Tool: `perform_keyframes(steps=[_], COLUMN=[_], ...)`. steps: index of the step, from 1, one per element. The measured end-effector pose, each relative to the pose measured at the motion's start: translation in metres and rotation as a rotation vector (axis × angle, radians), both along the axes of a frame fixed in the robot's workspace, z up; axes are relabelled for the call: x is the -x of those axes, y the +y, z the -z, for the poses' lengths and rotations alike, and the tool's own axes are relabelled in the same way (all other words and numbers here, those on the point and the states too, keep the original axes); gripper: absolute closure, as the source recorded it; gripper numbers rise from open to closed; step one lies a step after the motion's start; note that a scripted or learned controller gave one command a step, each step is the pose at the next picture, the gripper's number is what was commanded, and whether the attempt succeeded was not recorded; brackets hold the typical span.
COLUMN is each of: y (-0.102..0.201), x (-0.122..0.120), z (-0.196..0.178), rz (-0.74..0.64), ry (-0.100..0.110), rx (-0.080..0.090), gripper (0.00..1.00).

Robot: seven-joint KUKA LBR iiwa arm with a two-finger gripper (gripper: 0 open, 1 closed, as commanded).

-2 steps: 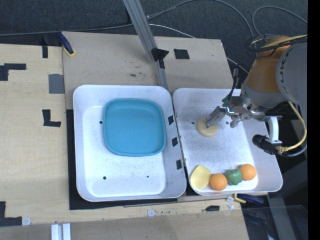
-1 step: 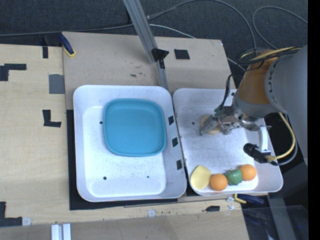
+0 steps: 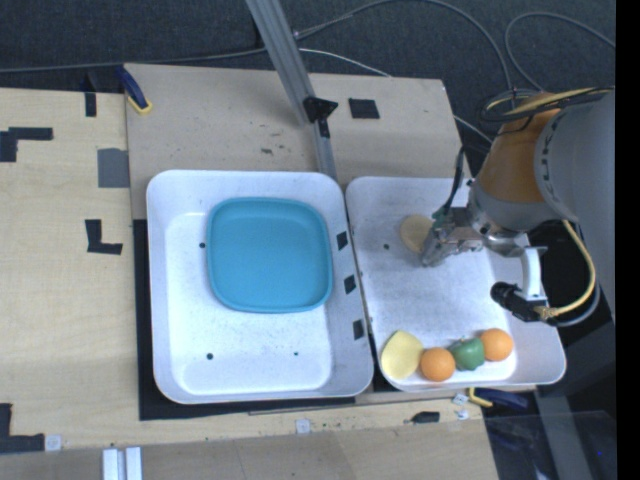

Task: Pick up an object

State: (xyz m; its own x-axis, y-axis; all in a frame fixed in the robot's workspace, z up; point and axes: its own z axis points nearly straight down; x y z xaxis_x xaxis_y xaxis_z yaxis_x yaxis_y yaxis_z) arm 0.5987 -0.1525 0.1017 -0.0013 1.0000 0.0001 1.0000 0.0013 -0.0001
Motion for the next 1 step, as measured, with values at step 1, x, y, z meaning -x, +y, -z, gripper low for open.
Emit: perform_keyframes(steps=[1], y=[-0.0066], x=[0.0067], z=[-0.0537], rz=[0.001], ry=[-0.004], rx=[0.001], gripper=[1.00])
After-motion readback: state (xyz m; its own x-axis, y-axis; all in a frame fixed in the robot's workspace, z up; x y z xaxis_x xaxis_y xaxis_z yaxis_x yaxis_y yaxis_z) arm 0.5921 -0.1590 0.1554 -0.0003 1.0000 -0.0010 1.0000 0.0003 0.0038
